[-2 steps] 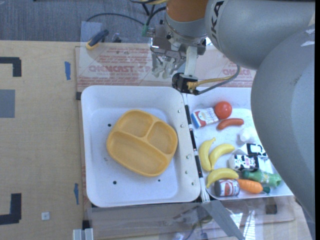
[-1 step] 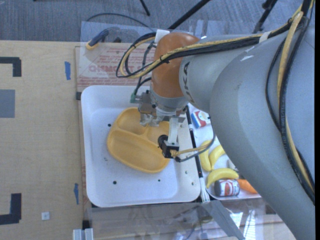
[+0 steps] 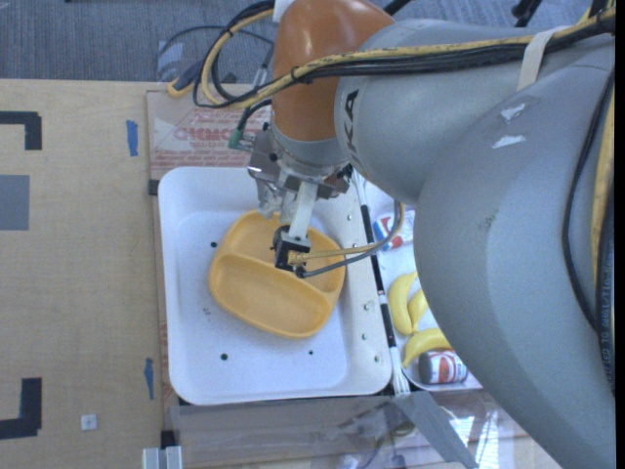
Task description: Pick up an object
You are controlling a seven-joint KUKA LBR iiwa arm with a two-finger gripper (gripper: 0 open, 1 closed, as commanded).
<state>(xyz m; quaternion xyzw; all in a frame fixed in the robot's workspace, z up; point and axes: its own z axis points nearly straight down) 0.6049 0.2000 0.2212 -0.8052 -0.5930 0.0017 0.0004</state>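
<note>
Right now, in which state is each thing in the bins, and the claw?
Yellow divided dish: open side up, flat in the left bin.
Claw: low over the dish's far half.
Bananas: lying in the right bin, partly hidden by the arm.
Can: beside the bananas, partly hidden.

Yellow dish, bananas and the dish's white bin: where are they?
yellow dish (image 3: 264, 301), camera view, on its big compartment's floor.
bananas (image 3: 402, 296), camera view, on the upper banana's curve.
white bin (image 3: 195, 360), camera view, on its bare floor.
</note>
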